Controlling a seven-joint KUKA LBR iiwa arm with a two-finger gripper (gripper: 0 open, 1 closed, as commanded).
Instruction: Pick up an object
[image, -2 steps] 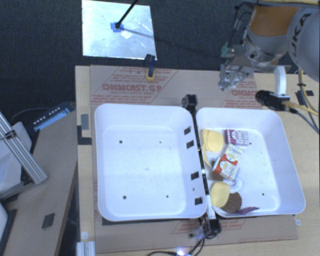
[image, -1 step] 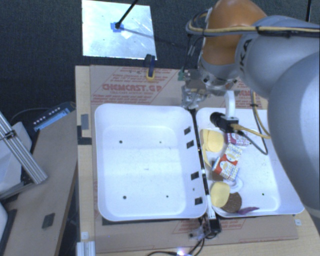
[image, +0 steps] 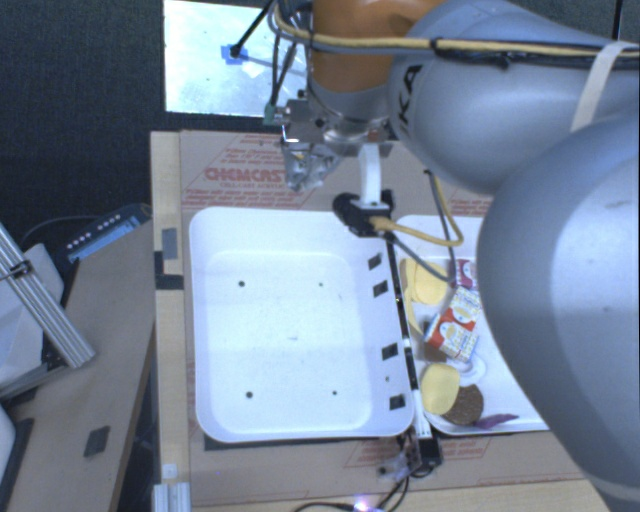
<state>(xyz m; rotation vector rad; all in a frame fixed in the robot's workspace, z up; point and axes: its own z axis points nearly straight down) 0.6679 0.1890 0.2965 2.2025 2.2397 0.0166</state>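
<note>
My gripper (image: 305, 170) hangs above the far edge of the left white bin (image: 215, 300), over the cardboard just behind its rim. Nothing shows between its tips. The right bin (image: 440, 425) holds the objects: a pale yellow piece (image: 428, 287), a red and white carton (image: 456, 332), a yellow round item (image: 438, 388) and a brown round item (image: 464, 404). The arm covers most of the right bin.
The bench top around the bins is printed cardboard (image: 240, 170). A grey metal rail (image: 40, 300) and a blue-edged device (image: 105, 228) lie off the bench to the left. A tangle of wires (image: 405, 465) sits at the front edge between the bins.
</note>
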